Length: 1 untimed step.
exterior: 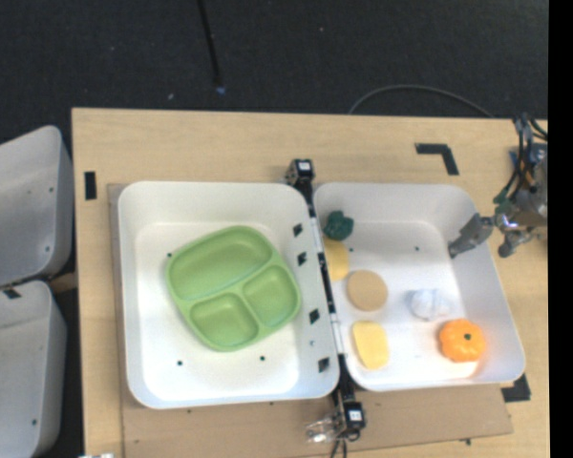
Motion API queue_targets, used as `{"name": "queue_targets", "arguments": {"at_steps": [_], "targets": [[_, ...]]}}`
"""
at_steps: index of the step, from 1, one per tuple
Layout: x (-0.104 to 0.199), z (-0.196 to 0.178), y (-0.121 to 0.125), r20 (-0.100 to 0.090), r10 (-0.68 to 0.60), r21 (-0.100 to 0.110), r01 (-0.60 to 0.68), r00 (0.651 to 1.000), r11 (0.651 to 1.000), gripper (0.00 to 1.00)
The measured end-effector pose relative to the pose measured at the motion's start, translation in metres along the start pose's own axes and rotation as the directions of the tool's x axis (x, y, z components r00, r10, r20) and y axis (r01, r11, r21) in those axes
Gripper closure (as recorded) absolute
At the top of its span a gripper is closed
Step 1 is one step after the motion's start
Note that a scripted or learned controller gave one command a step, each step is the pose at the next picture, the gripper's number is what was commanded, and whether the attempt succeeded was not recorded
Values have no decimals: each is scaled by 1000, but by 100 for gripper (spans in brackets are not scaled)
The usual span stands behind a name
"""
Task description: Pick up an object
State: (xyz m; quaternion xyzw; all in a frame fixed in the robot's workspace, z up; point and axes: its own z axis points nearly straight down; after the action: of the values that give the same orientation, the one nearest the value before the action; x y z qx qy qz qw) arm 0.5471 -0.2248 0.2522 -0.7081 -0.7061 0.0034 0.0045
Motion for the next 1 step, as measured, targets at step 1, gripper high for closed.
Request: {"name": "queue_targets", "arguments": {"at_steps": [1], "targets": [[1, -7, 2, 3, -4, -12, 4, 1000, 1000, 0]]}}
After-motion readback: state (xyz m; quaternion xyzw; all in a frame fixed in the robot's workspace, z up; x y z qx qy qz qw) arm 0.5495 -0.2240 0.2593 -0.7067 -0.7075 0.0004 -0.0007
